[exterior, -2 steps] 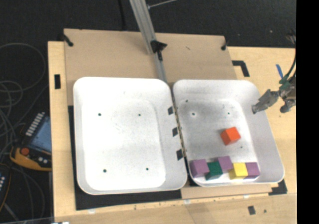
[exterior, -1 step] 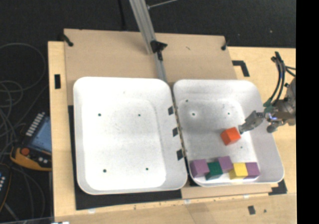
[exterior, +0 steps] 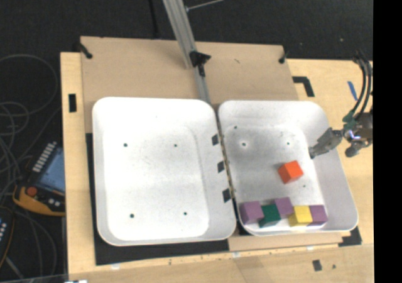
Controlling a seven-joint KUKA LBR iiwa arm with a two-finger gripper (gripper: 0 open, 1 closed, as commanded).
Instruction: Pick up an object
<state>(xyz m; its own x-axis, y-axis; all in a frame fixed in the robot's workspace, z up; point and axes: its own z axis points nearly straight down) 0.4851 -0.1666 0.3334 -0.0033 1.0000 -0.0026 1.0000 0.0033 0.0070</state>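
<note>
The right bin holds several small blocks. An orange block sits alone near its middle right. Along the bin's front wall runs a row: a purple block, a green block, another purple block, a yellow block and a third purple block. My gripper reaches in over the bin's right rim, above and to the right of the orange block and apart from it. Nothing is seen in its grasp.
The left bin lies beside the right one, joined by dark clips at the shared edge. A slanted metal pole rises from the back of the bench. A handheld pendant and cables lie off the bench at the left.
</note>
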